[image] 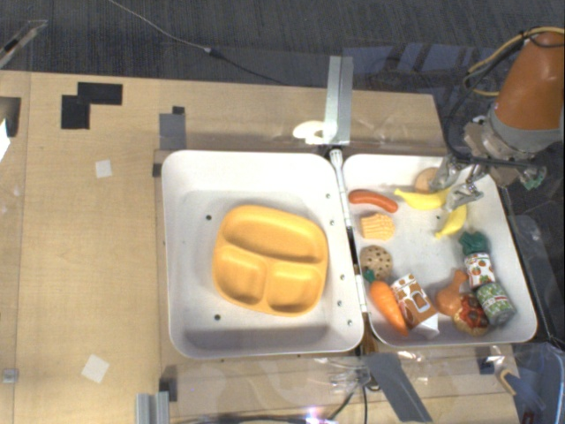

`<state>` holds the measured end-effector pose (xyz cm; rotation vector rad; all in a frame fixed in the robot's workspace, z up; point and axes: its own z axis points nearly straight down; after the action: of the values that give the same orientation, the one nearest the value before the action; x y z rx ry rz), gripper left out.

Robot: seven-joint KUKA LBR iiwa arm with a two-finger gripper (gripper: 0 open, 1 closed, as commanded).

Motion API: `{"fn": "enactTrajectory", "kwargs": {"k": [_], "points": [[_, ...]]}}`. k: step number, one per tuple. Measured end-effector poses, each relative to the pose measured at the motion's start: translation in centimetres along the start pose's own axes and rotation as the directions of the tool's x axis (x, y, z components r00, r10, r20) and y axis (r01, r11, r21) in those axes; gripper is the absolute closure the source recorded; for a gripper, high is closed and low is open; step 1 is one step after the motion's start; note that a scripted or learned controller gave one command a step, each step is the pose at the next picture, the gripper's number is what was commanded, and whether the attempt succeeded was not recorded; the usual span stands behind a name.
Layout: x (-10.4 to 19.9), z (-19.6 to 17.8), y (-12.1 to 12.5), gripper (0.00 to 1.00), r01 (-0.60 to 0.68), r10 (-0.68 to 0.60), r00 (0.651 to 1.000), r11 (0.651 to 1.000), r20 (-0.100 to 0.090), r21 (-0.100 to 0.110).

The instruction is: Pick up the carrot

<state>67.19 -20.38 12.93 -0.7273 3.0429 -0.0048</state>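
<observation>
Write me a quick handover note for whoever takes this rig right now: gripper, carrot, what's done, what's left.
Gripper: over the far end of the right bin, above the banana; nothing seen between its fingers.
Carrot: lying at the near left of the right bin, beside the small carton and below the cookie.
Done: no pick yet.
Left: travel to the carrot, descend, grasp, lift.

The carrot [386, 303] is a short orange toy with a tapered tip, lying flat at a slant in the right bin [521, 325], well apart from the fingers [461, 180], toward the bin's opposite corner.
</observation>
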Motion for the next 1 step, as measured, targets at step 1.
{"fn": "enactTrajectory", "kwargs": {"k": [1], "points": [[-0.12,-6.18,-0.17,1.0,0.045,-0.045,0.999,0.999,0.003,0.005]]}}
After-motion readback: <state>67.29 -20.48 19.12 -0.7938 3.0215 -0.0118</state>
